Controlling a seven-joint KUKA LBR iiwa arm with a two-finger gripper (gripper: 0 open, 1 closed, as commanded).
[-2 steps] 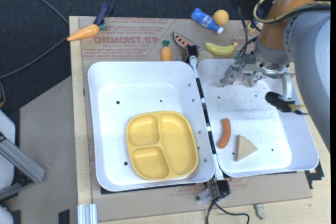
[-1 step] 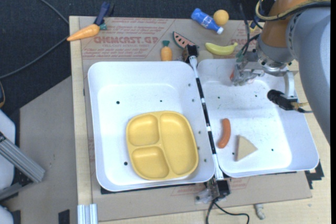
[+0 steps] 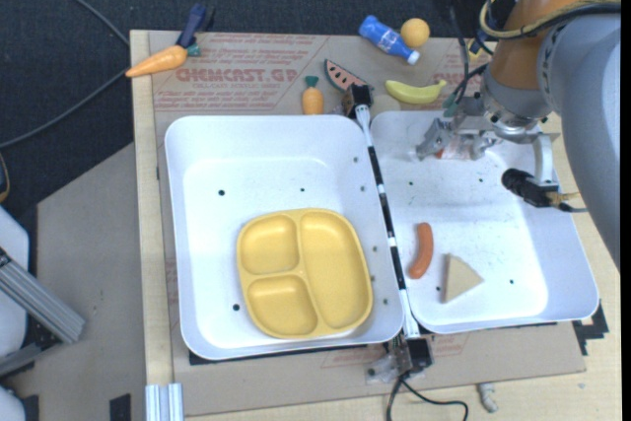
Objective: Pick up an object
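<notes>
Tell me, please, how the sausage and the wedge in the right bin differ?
The sausage is orange-red, while the wedge is pale tan. The sausage is a slim rounded link; the wedge is a flat-faced triangle. The sausage lies lengthwise close to the right bin's left wall, and the wedge sits just to its right, nearer the front rim. Both rest loose on the bin floor, apart from the gripper.

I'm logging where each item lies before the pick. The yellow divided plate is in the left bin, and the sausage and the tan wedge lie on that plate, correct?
Not quite. The camera view shows the yellow divided plate in the left bin, but the sausage and the tan wedge lie side by side on the floor of the right bin, not on the plate.
</notes>
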